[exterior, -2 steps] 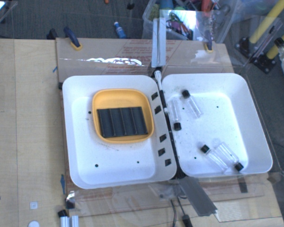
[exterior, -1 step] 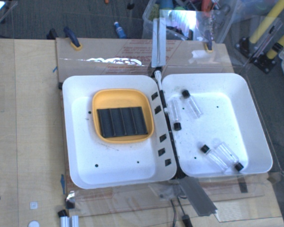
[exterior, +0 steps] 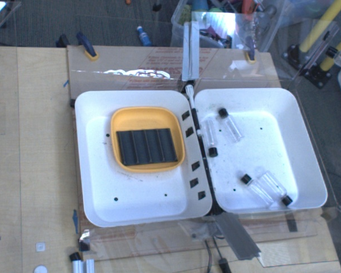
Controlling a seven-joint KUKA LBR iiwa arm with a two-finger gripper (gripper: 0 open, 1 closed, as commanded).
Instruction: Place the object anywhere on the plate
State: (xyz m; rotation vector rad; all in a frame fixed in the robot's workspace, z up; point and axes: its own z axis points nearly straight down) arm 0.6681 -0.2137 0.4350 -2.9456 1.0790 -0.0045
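Two shallow white bins share the bench: grasp a clear black-capped vial across its middle, then lower it onto the yellow square plate.

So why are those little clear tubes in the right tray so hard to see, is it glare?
Camera view: the clear vials nearly vanish against the right bin, only their black caps stand out; strong glare sits on the plastic sheet behind the bins; the image is slightly soft overall.
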